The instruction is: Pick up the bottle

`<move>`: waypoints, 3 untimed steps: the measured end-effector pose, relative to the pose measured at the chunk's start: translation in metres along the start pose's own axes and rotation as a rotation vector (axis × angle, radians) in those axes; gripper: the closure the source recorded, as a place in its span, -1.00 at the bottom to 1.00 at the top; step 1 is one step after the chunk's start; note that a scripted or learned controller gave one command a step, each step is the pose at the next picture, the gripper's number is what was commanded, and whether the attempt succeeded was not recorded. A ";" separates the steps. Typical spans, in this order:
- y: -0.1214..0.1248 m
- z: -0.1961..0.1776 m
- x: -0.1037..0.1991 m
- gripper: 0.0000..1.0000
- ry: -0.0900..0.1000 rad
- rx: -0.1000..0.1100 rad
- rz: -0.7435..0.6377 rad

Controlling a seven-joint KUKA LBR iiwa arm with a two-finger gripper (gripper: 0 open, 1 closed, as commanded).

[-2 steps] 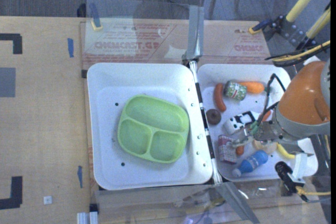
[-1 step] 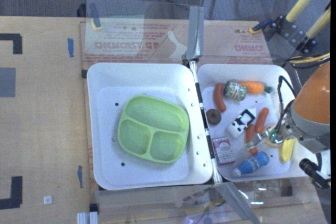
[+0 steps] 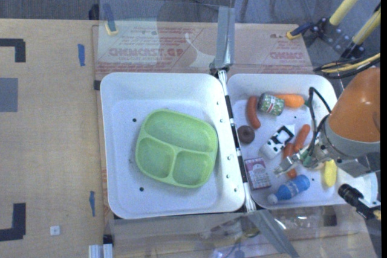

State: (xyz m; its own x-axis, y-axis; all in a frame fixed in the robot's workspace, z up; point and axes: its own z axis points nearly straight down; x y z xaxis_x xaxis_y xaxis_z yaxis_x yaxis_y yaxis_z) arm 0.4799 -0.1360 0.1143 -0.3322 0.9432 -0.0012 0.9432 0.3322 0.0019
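Note:
A small blue bottle point(image 3: 291, 188) with a white cap lies on its side near the front edge of the right bin point(image 3: 323, 83). My gripper point(image 3: 294, 163) hangs just above and behind it, over the bin's right half, under the orange band of the arm. Its metal fingers point left and down, and nothing shows between them. Whether they touch the bottle I cannot tell.
The right bin also holds a green can point(image 3: 271, 104), carrots point(image 3: 293, 101), a red sausage point(image 3: 253, 112), a brown puck point(image 3: 245, 133), a black-and-white block point(image 3: 277, 142), a pink card point(image 3: 258, 172) and a yellow piece point(image 3: 329, 173). A green divided plate point(image 3: 176, 147) fills the left bin point(image 3: 115, 130).

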 end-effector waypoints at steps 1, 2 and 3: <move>-0.001 0.028 -0.006 -1.00 0.002 -0.001 -0.179; 0.016 0.024 0.026 -1.00 -0.017 -0.013 -0.887; 0.014 -0.059 0.033 -1.00 -0.001 -0.002 -0.716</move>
State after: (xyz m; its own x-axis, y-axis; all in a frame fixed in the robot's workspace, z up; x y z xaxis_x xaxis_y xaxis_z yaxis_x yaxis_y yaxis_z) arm 0.4819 -0.1002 0.1737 -0.8696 0.4938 -0.0037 0.4938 0.8696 0.0022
